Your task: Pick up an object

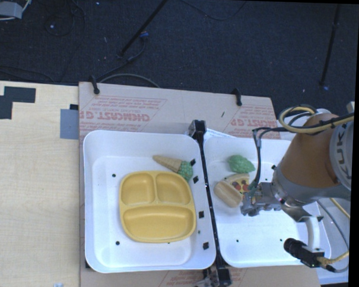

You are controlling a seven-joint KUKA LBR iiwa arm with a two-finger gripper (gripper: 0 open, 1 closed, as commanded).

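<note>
Your gripper (252, 204) sits low in the right bin (264, 250), just right of the hot dog toy (232, 190); from this angle you cannot tell how its tips are set, because the dark wrist hardware and the arm's bulk cover them. Nothing is visibly pinched there.

The hot dog toy lies tilted in the upper left part of that bin, its tan bun end pointing down-left, and its right end meets or nearly meets the gripper; you cannot tell whether they touch. Just above it rests a green leafy toy (240, 164), apart from the gripper.

Behind the gripper your arm (312, 160) comes in from the right, its orange band hanging over the bin's right side and hiding that part of the floor. Black cables loop around the wrist, and a black fitting (299, 249) juts out lower down near the bin's front right corner.

A black divider (205, 197) runs between the two bins. In the left bin (99, 214) a yellow sectioned plate (157, 205) takes up the middle, and an ice cream cone toy (174, 164) with a green tip lies just above it, close to the divider.
</note>
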